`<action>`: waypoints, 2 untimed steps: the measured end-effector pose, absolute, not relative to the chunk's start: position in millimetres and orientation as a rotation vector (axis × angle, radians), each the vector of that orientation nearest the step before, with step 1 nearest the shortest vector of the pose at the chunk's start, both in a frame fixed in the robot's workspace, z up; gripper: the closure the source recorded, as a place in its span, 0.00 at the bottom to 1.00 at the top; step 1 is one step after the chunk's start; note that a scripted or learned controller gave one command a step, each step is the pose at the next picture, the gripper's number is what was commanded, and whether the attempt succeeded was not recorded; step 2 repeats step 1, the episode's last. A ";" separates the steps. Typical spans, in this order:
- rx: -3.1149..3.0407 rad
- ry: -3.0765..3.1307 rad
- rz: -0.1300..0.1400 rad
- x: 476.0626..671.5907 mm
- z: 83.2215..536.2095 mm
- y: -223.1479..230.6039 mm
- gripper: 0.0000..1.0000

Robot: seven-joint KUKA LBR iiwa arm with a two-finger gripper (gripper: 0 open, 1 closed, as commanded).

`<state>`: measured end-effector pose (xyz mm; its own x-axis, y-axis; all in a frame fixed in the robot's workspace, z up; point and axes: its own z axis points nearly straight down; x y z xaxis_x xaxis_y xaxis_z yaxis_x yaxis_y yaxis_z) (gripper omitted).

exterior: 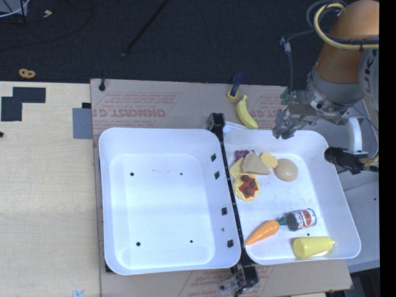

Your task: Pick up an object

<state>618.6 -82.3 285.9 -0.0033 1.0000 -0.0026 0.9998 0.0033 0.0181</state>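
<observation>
Grey claw [283, 130] over right bin [337, 184] rim | fingers unclear | purple item [242, 154] half-hidden

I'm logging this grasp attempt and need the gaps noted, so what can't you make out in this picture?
- Gripper, camera view: dark and small above the right white bin's far rim; finger state unreadable.
- Purple item: mostly hidden behind the tan wedge-shaped toy; identity unclear.
- Small label on the dark bottle with a red-and-white band: too small to read.
- Grey and orange arm: cut off by the right edge.
</observation>
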 end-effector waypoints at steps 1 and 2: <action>2.226 2.233 -0.012 587.8 180.9 -39.7 1.00; 2.226 2.233 -0.012 587.8 180.9 -39.7 1.00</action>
